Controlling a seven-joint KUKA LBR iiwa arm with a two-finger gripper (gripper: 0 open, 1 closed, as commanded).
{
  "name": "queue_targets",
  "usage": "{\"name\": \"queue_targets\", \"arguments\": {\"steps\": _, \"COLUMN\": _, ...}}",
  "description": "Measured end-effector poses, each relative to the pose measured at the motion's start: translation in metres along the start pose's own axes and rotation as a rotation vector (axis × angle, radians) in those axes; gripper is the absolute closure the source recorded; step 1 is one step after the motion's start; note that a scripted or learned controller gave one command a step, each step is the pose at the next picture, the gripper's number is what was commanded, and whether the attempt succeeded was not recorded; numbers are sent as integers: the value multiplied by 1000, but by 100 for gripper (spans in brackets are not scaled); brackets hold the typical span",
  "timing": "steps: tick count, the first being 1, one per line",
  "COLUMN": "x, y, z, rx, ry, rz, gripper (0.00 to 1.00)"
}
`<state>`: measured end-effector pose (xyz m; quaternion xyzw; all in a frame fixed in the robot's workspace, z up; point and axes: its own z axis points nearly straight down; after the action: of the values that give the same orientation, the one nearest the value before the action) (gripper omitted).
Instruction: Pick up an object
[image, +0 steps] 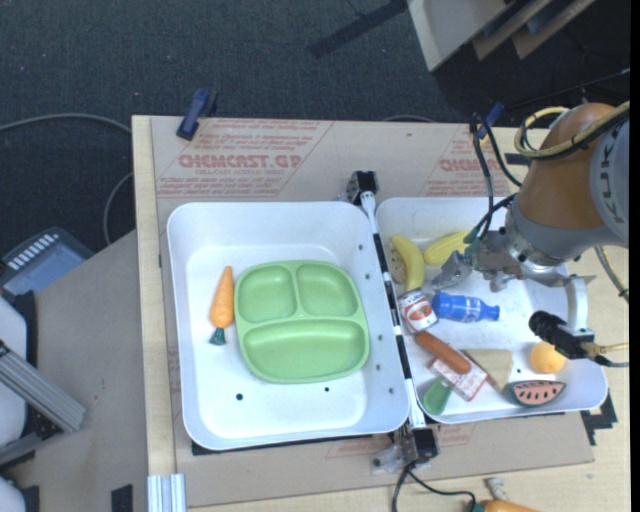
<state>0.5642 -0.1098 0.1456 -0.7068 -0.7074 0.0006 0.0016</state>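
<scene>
My gripper (468, 262) hangs low over the back of the right bin (590, 385), below the grey and orange arm (560, 195). It sits just right of a yellow banana (405, 260) and beside a second yellow piece (445, 247), above a blue bottle (462, 308). Nothing is visibly held. A small red and white can (418, 311) lies left of the bottle. Toward the front lie a sausage (442, 352), an orange fruit (547, 357), a watermelon slice (538, 391) and a green piece (437, 397).
The left bin (195, 300) holds a green divided plate (300, 320) and a carrot (222, 300) to its left. A ridge (385, 300) separates the two bins. Cables (490, 160) trail behind the arm over the bench.
</scene>
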Motion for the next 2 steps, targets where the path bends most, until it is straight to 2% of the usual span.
{"name": "queue_targets", "arguments": {"steps": 1, "x": 13, "y": 59, "z": 20, "rx": -4, "ry": -2, "rz": 0, "gripper": 0}}
{"name": "queue_targets", "arguments": {"steps": 2, "x": 12, "y": 32, "z": 60, "rx": -1, "ry": -1, "rz": 1, "gripper": 0}}
